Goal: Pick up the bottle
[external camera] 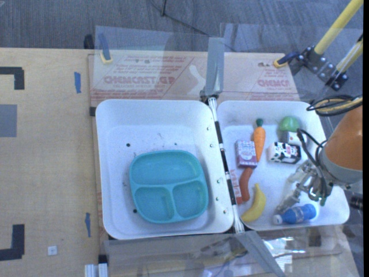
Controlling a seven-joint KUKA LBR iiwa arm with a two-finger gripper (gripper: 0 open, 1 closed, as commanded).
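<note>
From above, the bottle (296,214) lies on its side in the right bin (340,209), at its near edge, right of the banana (256,204). The gripper (289,201) hangs just over the bottle; I cannot tell its state
</note>
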